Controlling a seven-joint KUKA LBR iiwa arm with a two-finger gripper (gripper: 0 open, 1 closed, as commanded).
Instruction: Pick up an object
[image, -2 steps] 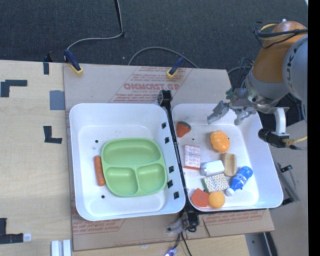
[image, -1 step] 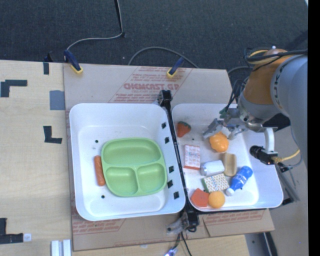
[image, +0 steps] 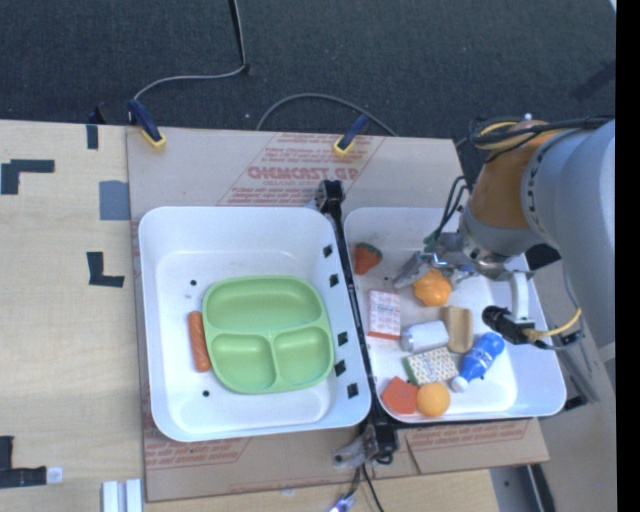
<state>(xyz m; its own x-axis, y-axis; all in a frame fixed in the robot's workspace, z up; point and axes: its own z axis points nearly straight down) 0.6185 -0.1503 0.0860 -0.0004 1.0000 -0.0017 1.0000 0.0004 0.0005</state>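
My gripper (image: 412, 270) hangs low in the right bin (image: 540, 395), near its far middle. It reaches in from the grey arm with the orange band (image: 505, 190). An orange fruit (image: 433, 290) lies just right of and below the gripper tip, close to it or touching it; I cannot tell which. A red strawberry-like piece with a green top (image: 366, 257) sits to the gripper's left, against the bin divider.
The right bin also holds a white-and-red packet (image: 384, 313), a white cylinder (image: 425, 333), a tan block (image: 458, 328), a blue bottle (image: 479, 360), a patterned packet (image: 432, 365), a red wedge (image: 400, 397) and a second orange ball (image: 433, 399). The left bin (image: 160, 240) holds a green divided plate (image: 268, 333) and an orange stick (image: 198, 340).
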